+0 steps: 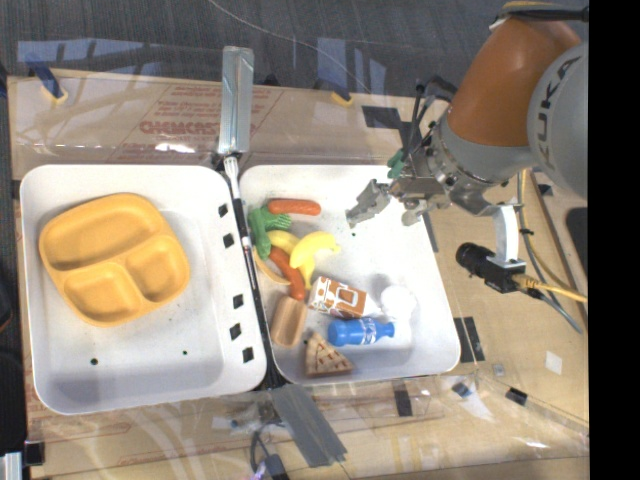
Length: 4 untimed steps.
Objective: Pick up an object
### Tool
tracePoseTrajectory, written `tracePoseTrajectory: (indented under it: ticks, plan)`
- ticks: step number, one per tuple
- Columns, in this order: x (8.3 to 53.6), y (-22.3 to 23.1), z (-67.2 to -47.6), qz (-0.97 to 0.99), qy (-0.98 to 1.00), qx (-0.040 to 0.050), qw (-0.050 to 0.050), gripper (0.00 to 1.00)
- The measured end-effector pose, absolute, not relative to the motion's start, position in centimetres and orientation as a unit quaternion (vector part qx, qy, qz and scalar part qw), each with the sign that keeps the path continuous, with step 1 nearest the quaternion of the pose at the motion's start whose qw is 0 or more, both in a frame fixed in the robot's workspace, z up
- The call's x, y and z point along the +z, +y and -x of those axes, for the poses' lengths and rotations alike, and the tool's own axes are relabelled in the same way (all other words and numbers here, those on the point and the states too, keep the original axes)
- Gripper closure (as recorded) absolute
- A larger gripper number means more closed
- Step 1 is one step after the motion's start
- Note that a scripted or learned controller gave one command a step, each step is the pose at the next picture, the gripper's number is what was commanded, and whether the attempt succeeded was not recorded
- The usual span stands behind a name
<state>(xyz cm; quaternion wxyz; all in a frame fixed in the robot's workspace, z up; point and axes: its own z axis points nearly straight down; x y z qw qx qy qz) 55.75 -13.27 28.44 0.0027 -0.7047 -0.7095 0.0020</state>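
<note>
With its fingers slightly parted and nothing between them, the gripper (385,200) hangs over the right bin's (438,313) upper part, while the banana (312,249) lies at about 8 o'clock from it, apart, beside the sausage (292,207).

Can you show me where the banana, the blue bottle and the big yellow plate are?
banana (313,249): camera view, on the middle of its curve.
blue bottle (358,332): camera view, on its blue body.
yellow plate (72,293): camera view, on its front left rim.
</note>
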Motion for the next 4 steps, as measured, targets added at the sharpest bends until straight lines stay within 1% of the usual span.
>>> tracePoseTrajectory:
  ticks: [1,2,3,4]
  plan:
    - [15.1,-18.8,-48.9,0.737,-0.676,0.0048,0.005,0.00]
    - [11.2,-13.8,-52.1,0.842,-0.539,-0.0084,-0.006,0.00]
    - [10.7,-11.5,-58.5,0.864,-0.504,-0.0100,-0.011,0.00]
    - [10.6,-11.0,-66.2,0.866,-0.501,-0.0050,-0.007,0.00]
